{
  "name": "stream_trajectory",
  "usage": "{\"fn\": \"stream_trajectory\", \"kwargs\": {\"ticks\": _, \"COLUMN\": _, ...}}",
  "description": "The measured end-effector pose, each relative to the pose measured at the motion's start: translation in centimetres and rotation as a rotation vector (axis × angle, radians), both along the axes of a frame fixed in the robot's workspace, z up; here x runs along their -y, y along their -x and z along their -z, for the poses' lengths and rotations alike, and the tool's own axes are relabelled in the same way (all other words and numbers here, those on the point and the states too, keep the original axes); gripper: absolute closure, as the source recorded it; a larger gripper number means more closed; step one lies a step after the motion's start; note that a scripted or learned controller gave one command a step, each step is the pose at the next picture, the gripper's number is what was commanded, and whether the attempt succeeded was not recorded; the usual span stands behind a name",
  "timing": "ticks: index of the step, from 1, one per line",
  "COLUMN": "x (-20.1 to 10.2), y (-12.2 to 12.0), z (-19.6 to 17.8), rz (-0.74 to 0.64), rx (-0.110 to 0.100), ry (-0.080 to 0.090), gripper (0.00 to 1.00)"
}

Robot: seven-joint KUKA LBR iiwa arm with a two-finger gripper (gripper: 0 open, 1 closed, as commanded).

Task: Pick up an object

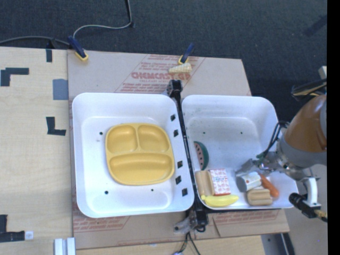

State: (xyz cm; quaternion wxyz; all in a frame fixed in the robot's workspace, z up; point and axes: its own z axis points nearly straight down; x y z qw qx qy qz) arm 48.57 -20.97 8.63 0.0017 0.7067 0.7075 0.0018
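Arm reaching into the right bin [228,102] from the right, tool [249,177] low over the toy food cluster.

Tool sitting at the near right corner of the right bin, just above a small grey cylinder-like piece [248,183]; whether its grip is open or closed, cannot tell, and nothing is visibly lifting. An orange carrot [269,186] is lying just right of that piece, a brown bread roll [259,197] just below it. Along the bin's near edge a yellow banana [220,200] is lying, with a red-and-white box [219,181] and a tan stick [202,181] above it, and a watermelon slice [201,154] resting against the left wall. The left bin [85,142] is holding a yellow divided plate [139,154] at its centre. Both bins are sitting on cardboard on the desk [32,142].
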Motion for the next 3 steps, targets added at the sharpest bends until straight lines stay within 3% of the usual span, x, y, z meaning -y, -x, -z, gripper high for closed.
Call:
{"fn": "stream_trajectory", "kwargs": {"ticks": 1, "x": -1.8, "y": 0.0, "z": 0.0, "rz": 0.001, "rx": 0.001, "ry": 0.005, "gripper": 0.00}}
{"fn": "stream_trajectory", "kwargs": {"ticks": 2, "x": 1.1, "y": -0.1, "z": 0.0, "rz": -0.002, "rx": -0.001, "ry": -0.004, "gripper": 0.00}}
{"fn": "stream_trajectory", "kwargs": {"ticks": 3, "x": -3.0, "y": 0.0, "z": 0.0, "rz": 0.000, "rx": 0.001, "ry": 0.004, "gripper": 0.00}}
